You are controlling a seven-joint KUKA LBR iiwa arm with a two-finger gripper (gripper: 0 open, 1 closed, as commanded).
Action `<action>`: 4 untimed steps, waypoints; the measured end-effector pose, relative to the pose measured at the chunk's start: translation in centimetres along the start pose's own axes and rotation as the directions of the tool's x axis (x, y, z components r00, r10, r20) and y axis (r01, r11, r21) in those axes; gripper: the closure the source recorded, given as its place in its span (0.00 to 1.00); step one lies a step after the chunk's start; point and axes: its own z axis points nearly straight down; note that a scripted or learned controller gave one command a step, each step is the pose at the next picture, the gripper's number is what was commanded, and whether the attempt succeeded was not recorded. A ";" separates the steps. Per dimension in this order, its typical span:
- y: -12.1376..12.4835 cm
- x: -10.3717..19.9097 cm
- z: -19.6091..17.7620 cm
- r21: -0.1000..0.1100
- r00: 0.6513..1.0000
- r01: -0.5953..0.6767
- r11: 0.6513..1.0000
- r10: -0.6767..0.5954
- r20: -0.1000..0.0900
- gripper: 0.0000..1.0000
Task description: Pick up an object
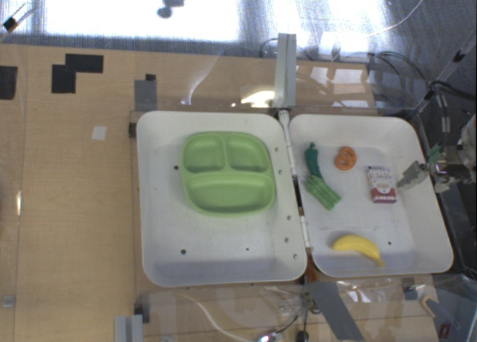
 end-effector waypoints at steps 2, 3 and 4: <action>10.0 -0.3 13.2 -0.009 0.980 0.200 0.980 -0.200 0.005 0.00; 14.1 1.9 13.3 -0.006 0.939 0.345 0.939 -0.345 0.004 0.00; 15.2 5.7 13.3 0.004 0.941 0.339 0.941 -0.339 0.007 0.00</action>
